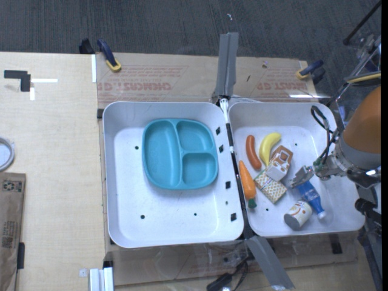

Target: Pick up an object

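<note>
The bench (48, 132) was pale wood, with a brown cardboard sheet (163, 80) behind the bins printed in red letters that appeared reversed and could not be read with confidence. The left bin (121, 223) held a teal divided plate (180, 153) with three compartments, lying flat near its middle. The right bin (291, 117) held the small objects, clustered centrally: a yellow banana (269, 147), a red sausage (253, 151) just left of it, an orange carrot (247, 182) with a green end along the left wall, a checkered cracker-like box (271, 189), a small carton (279, 162) with brown and white print too small to read, a blue bottle (311, 197) and a grey-white can (297, 214) lying on its side. The arm (364, 132) reached in from the right; its gripper (303, 176) sat low beside the carton and above the bottle. Whether its fingers were apart or together could not be told.
</note>
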You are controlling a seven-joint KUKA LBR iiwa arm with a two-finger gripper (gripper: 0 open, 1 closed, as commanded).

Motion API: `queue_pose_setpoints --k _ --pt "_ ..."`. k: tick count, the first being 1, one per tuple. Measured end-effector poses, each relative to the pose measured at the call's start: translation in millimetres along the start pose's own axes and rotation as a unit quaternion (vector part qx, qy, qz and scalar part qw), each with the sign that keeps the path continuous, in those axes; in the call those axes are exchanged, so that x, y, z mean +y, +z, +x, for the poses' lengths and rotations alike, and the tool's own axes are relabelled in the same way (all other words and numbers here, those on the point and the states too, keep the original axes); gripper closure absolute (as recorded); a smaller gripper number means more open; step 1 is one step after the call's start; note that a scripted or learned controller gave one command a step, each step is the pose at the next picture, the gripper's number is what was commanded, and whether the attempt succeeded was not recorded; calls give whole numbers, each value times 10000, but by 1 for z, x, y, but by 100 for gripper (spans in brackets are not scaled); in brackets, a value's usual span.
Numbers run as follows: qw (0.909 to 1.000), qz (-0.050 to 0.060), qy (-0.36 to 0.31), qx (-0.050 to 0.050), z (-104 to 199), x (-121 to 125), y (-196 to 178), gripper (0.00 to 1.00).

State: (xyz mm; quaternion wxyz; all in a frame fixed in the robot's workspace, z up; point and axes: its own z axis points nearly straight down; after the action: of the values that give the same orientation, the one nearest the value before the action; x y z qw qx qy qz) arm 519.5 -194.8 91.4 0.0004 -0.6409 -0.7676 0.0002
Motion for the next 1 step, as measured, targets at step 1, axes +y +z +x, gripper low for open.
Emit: queue_pose_setpoints --k 1 --pt "10000 -4 18 -5 -1 0 -9 100"
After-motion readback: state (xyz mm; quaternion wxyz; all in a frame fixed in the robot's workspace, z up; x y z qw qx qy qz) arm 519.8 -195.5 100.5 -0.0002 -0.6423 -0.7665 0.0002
